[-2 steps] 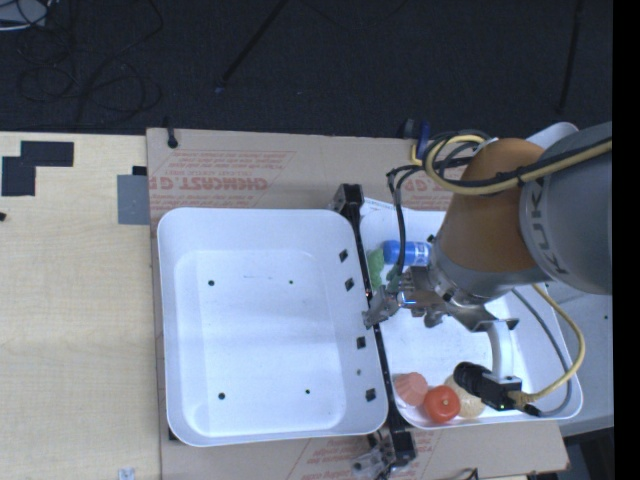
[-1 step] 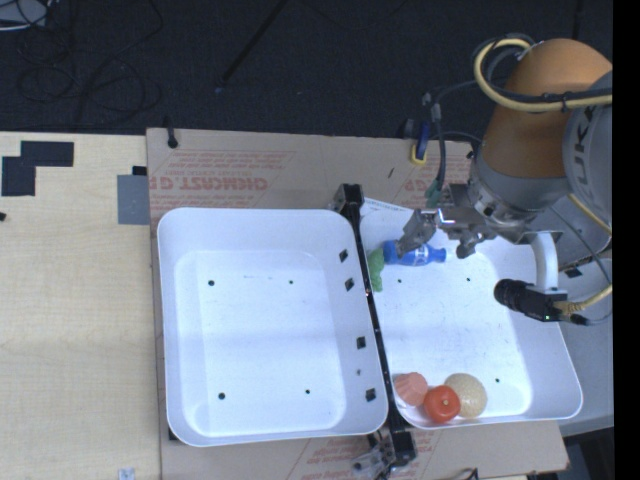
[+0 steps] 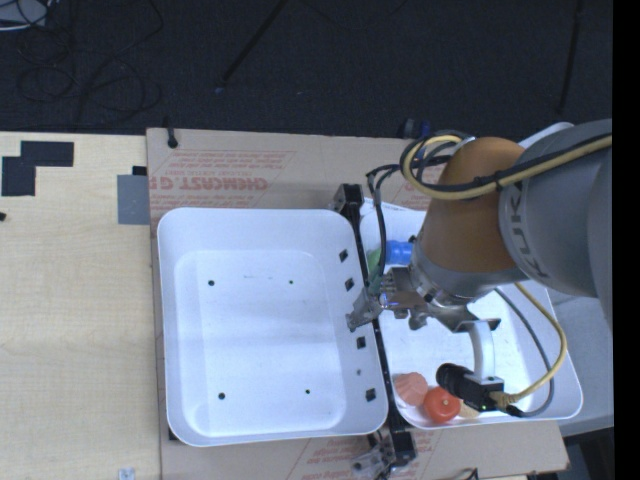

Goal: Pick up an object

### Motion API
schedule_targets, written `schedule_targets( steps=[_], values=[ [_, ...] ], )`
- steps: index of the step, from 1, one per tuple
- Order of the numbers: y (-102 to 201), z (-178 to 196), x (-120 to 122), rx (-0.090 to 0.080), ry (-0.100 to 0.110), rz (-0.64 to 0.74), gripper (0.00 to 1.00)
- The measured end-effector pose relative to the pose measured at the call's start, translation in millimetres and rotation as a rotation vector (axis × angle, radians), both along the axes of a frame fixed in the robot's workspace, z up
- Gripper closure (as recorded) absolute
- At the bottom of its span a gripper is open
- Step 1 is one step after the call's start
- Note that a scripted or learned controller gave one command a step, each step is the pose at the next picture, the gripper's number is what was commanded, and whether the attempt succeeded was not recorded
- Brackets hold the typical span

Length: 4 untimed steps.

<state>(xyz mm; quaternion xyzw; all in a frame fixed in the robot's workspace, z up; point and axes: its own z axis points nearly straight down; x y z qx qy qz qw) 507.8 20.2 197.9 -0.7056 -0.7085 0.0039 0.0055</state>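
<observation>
Gripper (image 3: 383, 306) of the single arm, seen from above. It hangs low over the left edge of the right bin (image 3: 566, 400), just beside the dark strip (image 3: 366, 340) that runs between the two bins. Whether it is apart, together or clamped on anything cannot be told, since the wrist hides its working end; nothing is seen held. Above it stand the orange band (image 3: 472, 208) and the grey body of the arm (image 3: 565, 218), which enters from the right and covers much of the right bin.

The objects available for picking all lie in the right bin. A blue object (image 3: 400, 253) and a green object (image 3: 374, 260) sit at the bin's far left, close beside the gripper and partly under the wrist. A red ball (image 3: 440, 404) lies at the near edge, touching a pink object (image 3: 408, 386) on its left; both are well apart from the gripper.

The left bin (image 3: 166, 318) adjoins the right one, its floor showing small dark holes. Both bins rest on a cardboard sheet (image 3: 250, 166) laid on the pale wooden bench (image 3: 70, 318).
</observation>
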Motion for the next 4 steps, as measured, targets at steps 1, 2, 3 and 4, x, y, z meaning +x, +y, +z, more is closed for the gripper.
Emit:
schedule_targets(
  steps=[1,2,3,4],
  values=[
    [-4,13,3,-0.002,-0.005,-0.005,1.0],
    [3,117,53,-0.002,-0.024,-0.002,1.0],
    [97,206,9,0.0,-0.017,0.004,1.0],
    [131,67,12,-0.006,0.003,0.002,1.0]
  ],
)
